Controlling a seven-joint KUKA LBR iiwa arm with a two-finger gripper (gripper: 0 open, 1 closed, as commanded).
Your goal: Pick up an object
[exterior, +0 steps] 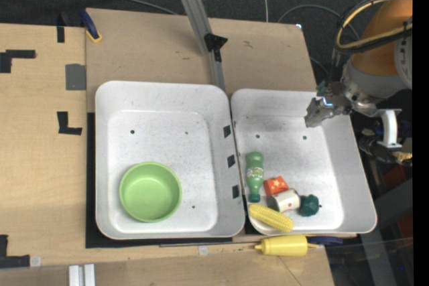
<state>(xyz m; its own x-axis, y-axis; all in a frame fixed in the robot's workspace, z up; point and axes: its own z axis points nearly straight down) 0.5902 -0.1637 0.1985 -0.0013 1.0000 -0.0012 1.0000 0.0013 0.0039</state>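
In the right bin [335,144] lie a green bottle [254,175], an orange and white block [280,193], a dark green toy [309,205] and a yellow corn cob [271,218], all near the front. My gripper [316,113] hangs over the right bin's back right part, well behind those objects and apart from them. Nothing shows between its tips.
A green bowl [150,191] sits in the left bin [161,104] at its front left. A yellow bottle [285,246] lies on the bench just in front of the right bin. A grey pole [194,3] slants down to the bins' shared back edge.
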